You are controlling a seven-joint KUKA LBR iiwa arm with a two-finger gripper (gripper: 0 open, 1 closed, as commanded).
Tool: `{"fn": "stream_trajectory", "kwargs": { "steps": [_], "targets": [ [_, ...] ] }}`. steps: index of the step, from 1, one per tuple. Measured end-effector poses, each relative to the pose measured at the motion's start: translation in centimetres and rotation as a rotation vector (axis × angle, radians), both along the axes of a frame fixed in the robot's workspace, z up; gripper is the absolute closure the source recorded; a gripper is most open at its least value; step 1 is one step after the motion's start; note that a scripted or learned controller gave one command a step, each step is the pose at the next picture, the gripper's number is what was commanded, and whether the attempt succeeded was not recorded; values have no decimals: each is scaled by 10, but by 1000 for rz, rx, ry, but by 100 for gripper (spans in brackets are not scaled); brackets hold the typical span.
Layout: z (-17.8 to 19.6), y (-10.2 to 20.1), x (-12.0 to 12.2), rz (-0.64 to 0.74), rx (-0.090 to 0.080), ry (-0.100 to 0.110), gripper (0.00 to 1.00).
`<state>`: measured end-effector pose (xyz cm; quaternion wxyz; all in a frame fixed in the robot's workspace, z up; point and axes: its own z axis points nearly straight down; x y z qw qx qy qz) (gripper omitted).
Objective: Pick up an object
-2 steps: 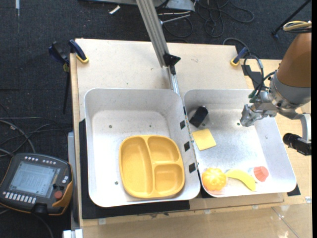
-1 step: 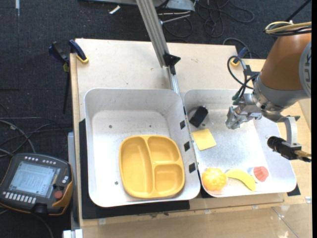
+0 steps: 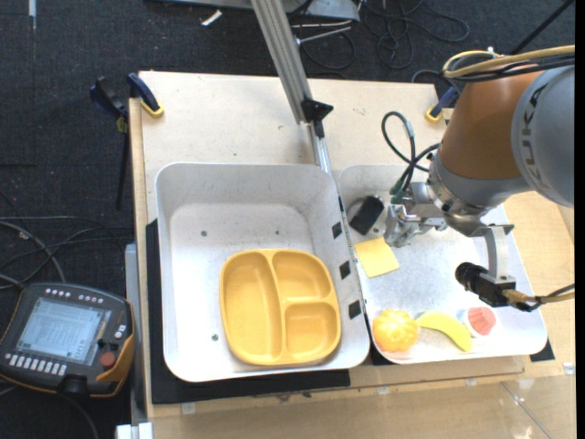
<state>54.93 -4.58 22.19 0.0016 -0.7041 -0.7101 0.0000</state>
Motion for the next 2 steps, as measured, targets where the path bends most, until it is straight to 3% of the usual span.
{"fn": "stream_trajectory", "kwargs": {
  "steps": [2],
  "targets": [
    [20,115,-30,1,0,-1,100]
  ]
}}
